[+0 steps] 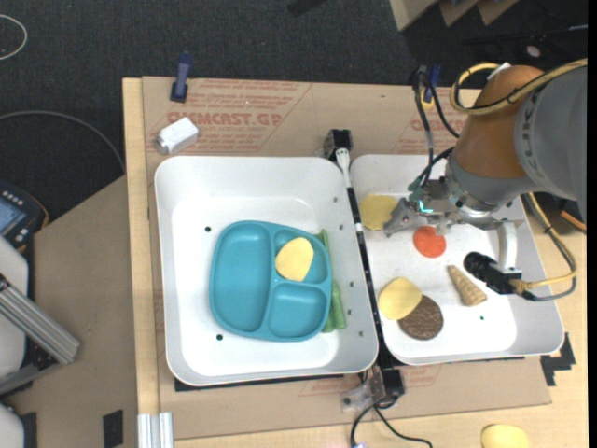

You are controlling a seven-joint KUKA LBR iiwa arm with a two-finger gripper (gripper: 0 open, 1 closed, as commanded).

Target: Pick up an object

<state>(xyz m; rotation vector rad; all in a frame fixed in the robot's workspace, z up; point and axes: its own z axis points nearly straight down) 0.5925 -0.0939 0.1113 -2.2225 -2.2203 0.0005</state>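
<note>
Camera view: pincer over right bin, grip state unclear; orange disc just below-right of it, round, no long axis

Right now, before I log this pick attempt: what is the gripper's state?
Gripper: cannot be told; it hangs low in the right bin, near the orange round piece, with nothing seen held.

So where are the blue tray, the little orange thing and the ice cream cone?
blue tray (244, 283): camera view, bare left compartment.
orange thing (430, 243): camera view, middle of its round top.
ice cream cone (466, 286): camera view, middle of the tan cone.
</note>
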